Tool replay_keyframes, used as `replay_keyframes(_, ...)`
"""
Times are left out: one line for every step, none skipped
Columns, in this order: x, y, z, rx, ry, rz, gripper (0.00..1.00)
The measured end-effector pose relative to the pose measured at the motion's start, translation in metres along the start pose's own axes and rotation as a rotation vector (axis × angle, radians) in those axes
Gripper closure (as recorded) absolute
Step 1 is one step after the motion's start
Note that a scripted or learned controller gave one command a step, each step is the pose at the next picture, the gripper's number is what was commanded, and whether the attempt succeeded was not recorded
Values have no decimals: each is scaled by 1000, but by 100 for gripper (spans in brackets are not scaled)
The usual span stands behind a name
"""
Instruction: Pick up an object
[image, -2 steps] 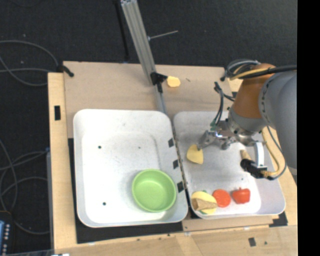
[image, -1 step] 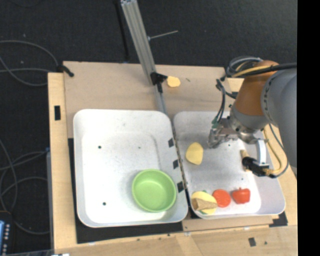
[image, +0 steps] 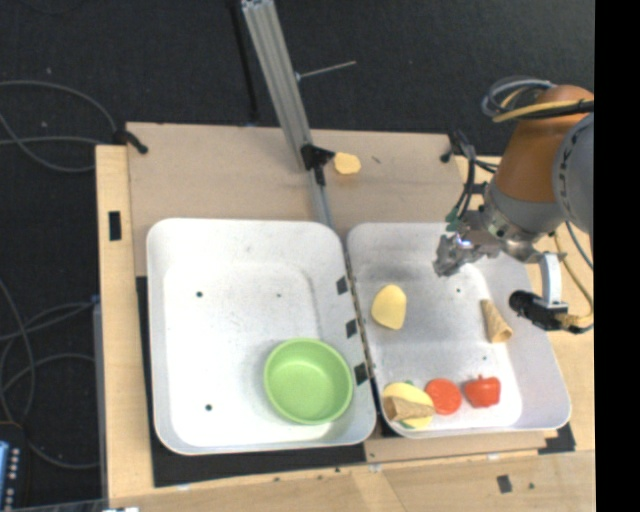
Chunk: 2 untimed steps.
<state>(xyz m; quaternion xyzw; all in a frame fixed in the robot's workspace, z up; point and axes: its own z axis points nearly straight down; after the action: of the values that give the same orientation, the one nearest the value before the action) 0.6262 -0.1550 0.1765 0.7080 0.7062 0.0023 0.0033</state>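
Objects cluster along the near wall of the right white plastic bin (image: 540, 405): yellow-tan wedge (image: 407, 404), round orange-red ball (image: 443, 396), red pepper-like piece (image: 482, 391). Farther back we note a yellow lemon-shaped piece (image: 389, 306), then the grey two-finger gripper (image: 449, 258) above bare floor; finger state undetermined.

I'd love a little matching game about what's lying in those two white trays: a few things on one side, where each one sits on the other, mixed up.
Things:
1. green bowl
2. lemon
3. red pepper
4. cone

Places:
A. right bin, near its right edge
B. left bin, front right corner
C. right bin, near the divider, about halfway up
D. right bin, along the front edge, beside the tomato

Pairs: 1-B, 2-C, 3-D, 4-A
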Motion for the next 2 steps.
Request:
replay_keyframes(-1, 2, -55, 0, 0, -5, 100)
replay_keyframes(53, 11, -58, 5, 3, -11, 100)
